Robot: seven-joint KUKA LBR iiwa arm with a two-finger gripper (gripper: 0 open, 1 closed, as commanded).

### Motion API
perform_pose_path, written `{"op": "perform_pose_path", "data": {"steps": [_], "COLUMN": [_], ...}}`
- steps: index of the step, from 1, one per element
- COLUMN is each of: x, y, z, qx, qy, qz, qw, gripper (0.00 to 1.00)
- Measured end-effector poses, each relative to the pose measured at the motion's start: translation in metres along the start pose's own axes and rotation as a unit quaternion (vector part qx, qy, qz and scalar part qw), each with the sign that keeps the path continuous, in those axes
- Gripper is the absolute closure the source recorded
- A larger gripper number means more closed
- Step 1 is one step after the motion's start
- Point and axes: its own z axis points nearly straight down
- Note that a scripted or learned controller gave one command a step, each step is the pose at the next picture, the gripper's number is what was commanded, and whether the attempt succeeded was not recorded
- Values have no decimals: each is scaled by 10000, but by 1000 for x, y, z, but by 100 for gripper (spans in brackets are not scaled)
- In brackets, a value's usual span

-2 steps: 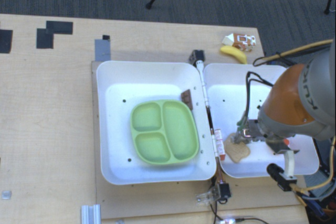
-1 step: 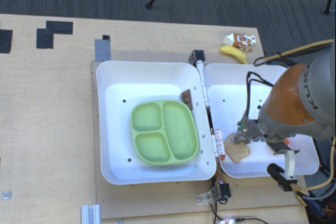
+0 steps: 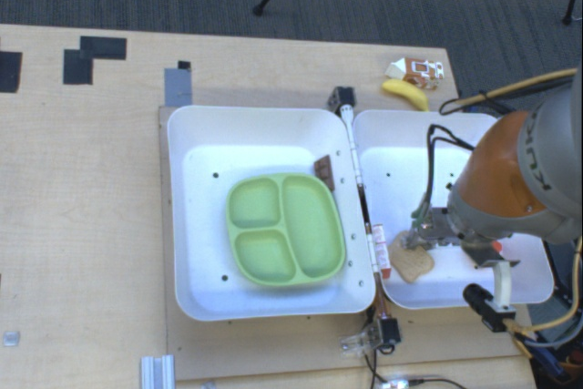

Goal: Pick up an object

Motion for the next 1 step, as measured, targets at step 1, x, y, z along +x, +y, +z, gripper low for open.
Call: {"op": "perform_pose_path", "data": {"steps": [1], "x": [0], "y": [0], "z": [0], "qx": [-1], "qy": [-5], "qz": [5], "qw": [10000], "gripper": [100]}}
